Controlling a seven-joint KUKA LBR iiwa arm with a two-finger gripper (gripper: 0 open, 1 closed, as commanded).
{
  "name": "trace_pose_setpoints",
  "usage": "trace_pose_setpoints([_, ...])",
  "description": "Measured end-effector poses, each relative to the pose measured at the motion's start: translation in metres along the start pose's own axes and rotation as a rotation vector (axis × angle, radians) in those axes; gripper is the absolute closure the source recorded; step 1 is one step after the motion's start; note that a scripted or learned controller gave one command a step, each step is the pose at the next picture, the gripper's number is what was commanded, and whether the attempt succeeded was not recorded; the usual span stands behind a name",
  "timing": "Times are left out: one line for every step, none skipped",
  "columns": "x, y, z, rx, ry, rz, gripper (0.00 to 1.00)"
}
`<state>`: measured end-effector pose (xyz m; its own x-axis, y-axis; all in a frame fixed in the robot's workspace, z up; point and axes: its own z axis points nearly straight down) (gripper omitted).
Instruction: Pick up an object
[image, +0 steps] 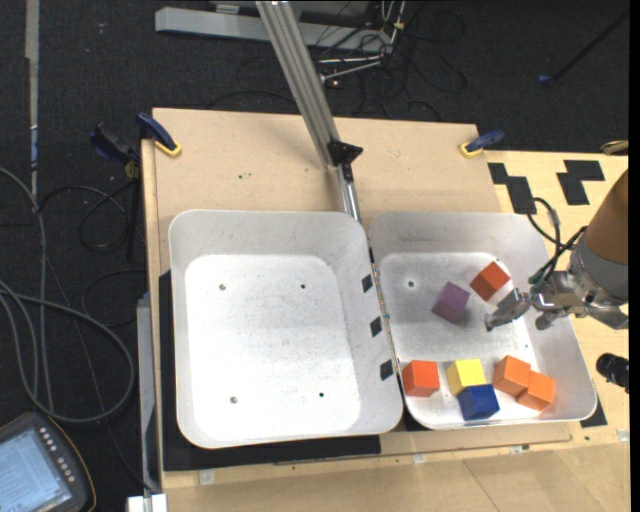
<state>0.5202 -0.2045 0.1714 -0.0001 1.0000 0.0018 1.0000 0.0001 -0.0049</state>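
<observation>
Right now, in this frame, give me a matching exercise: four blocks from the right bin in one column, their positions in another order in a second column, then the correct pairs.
Things:
1. purple block
2. blue block
3. yellow block
4. lone orange block

Places:
A. at the bin's near edge, just in front of the yellow one
B. near the bin's middle, left of the gripper
C. nearest the divide between the two bins
D. between an orange block and the blue one

Pairs: 1-B, 2-A, 3-D, 4-C

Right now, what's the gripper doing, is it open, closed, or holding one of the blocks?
Gripper: open, holding nothing, low over the right bin beside the orange block.
</observation>
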Motion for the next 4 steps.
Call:
trace_pose_setpoints([0.009,-0.006,0.059,0.001,0.001,0.000,0.00])
trace_pose_setpoints([0.008,-0.003,0.045,-0.007,-0.003,0.000,1.00])
trace_pose_setpoints([0.012,0.001,-0.018,-0.013,-0.005,-0.003,1.00])
trace_pose_setpoints([0.009,0.005,-0.081,-0.013,-0.005,-0.003,1.00])
